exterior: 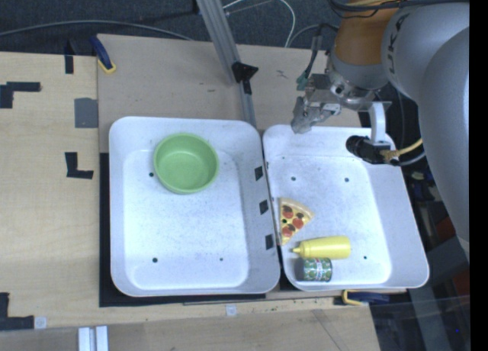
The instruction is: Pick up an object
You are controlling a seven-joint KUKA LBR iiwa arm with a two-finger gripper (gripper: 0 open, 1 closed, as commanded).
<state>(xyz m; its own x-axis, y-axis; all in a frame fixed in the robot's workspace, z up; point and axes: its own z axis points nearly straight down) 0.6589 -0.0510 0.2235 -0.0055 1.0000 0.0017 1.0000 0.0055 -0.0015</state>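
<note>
On the bench (pixel 175 75), two shallow white bins sit side by side, their inner rims touching. Left bin (pixel 130 265): contains one green bowl (pixel 186 162), upright, positioned near the far-left corner of the bin floor. Right bin (pixel 381 212): contains three objects grouped along its near-left portion. A pizza-slice toy (pixel 293 219) lies flat just beside the left wall (toppings face up). A yellow mustard bottle (pixel 322 247) lies on its side nearer the front edge, nozzle pointing left. A small green can (pixel 315 269) lies directly in front of the bottle, touching or almost touching it, close to the front wall. The grey arm (pixel 435 44), with its orange band (pixel 374 14) above the wrist, enters from the right. The gripper (pixel 303 123) is positioned over the far-left corner of the right bin, at the rim, well apart from the three objects. Nothing is visible between its fingers; whether they are spread or closed cannot be determined at this resolution. A grey metal post (pixel 221 29) stands behind the bins.
</note>
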